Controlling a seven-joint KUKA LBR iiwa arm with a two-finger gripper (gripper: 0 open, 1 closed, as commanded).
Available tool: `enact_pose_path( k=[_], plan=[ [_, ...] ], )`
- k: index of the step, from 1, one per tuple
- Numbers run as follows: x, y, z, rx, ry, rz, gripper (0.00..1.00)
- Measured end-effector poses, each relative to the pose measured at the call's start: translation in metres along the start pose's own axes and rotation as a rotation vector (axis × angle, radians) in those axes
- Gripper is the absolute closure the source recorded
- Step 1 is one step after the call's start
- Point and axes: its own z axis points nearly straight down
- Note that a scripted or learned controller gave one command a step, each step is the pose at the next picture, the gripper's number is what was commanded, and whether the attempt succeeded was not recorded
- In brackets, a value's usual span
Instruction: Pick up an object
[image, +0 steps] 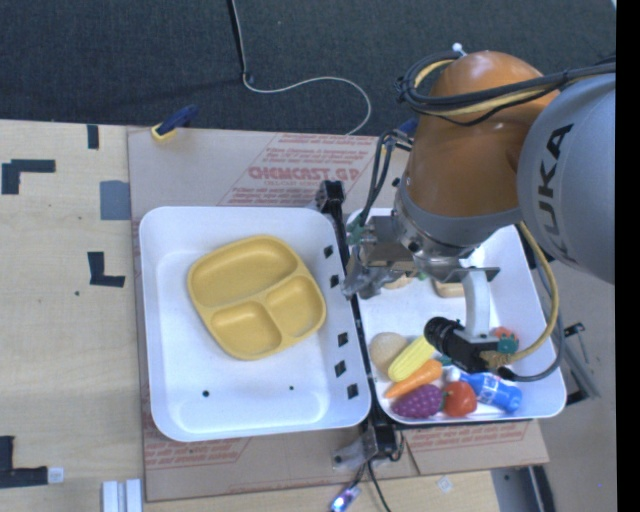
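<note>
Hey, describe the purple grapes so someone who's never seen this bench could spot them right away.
Look at the right white bin, the one under the grey and orange arm, and go to the heap of toy food at its near edge. The purple grapes lie at the front of that heap, just below the orange carrot and left of the red tomato. They are the only purple, bumpy cluster there.

arm (545, 130): grey links, reaches in from the right, bent steeply downward
orange band (470, 130): faces the camera, hides most of the wrist
gripper (385, 268): low, below the band, pointing down; only its metal body is visible
</note>
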Motion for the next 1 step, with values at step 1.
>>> enact_pose_path(
  k=[1],
  plan=[
    [0.0332, -0.0132, -0.0552, -0.013, 0.001, 0.005, 1.0]
  ],
)
